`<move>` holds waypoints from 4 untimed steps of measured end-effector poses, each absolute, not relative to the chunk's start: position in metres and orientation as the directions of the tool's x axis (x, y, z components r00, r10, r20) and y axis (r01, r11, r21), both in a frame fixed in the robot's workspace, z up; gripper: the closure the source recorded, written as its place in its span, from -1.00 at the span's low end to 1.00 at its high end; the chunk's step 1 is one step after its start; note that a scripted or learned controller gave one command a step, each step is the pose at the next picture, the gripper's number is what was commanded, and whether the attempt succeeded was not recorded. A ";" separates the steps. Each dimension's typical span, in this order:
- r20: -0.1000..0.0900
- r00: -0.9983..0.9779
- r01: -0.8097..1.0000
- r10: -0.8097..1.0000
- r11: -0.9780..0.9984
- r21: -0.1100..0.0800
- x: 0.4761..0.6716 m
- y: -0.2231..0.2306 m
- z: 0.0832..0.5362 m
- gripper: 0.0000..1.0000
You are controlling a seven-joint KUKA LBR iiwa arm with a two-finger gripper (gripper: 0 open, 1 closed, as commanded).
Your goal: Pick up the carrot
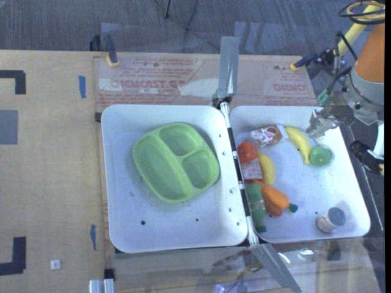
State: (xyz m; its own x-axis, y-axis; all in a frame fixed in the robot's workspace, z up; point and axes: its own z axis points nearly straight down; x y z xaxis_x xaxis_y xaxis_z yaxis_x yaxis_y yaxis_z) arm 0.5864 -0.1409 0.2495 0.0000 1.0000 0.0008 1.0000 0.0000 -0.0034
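The arm (369,60) is reaching in from the right, its orange band high at the edge, wrist angling down toward the right bin's (348,188) far corner. The gripper (322,122) is hovering just above the banana (299,142) and the green round fruit (319,156); whether it's clenched or released, I cannot tell. The carrot (275,196) is lying near the bin's left side, well apart from the gripper. The green divided plate (176,161) is sitting in the left bin (122,212).
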 end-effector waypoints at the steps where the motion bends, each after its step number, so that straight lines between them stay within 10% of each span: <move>1: 0.001 0.000 1.000 1.000 0.000 -0.003 0.586 -0.141 0.250 -1.00; 2: 0.000 0.093 0.996 0.996 -0.093 -0.003 0.534 -0.156 0.102 -1.00; 4: -0.004 0.160 0.987 0.987 -0.160 0.015 0.483 -0.102 0.089 -1.00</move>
